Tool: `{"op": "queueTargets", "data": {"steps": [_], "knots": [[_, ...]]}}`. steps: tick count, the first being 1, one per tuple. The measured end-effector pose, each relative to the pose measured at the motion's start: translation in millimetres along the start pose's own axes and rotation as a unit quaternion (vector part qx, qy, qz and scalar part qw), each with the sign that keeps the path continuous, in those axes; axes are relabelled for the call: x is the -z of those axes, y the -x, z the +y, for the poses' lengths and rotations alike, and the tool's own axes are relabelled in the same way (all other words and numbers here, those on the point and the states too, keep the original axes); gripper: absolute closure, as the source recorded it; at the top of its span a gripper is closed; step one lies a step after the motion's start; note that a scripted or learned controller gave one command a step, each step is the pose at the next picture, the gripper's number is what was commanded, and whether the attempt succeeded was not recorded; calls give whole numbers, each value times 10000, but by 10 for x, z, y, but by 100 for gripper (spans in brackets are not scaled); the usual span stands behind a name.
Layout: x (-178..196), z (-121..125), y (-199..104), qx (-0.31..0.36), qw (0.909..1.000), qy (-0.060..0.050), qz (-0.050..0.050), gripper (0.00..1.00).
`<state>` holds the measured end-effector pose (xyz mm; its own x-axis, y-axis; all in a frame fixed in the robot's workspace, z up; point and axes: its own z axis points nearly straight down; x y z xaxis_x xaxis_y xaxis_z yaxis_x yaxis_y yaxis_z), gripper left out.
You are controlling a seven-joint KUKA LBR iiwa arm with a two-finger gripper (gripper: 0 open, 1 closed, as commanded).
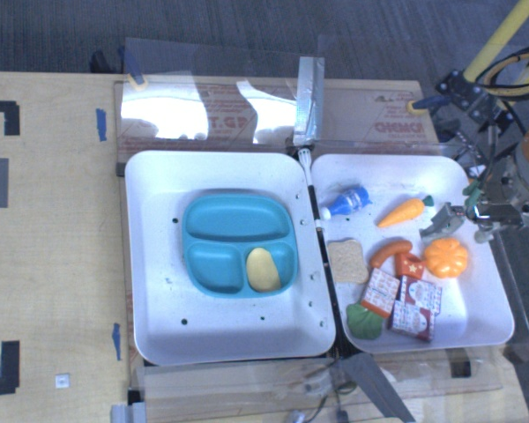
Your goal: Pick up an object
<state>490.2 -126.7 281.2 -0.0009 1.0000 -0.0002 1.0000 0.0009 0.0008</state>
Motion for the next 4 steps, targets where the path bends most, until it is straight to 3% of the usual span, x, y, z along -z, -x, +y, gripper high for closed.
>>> {"op": "queueTargets", "data": {"steps": [1,2,3,4], "knots": [[-1052,714,185,-500,9987,-67,9,0],[-596,874,465,19,10000,25,-9,0],[-1928,887,-63,41,10000,42,-4,0],[-1934,533,-255,105,9999,34,-1,0]]}}
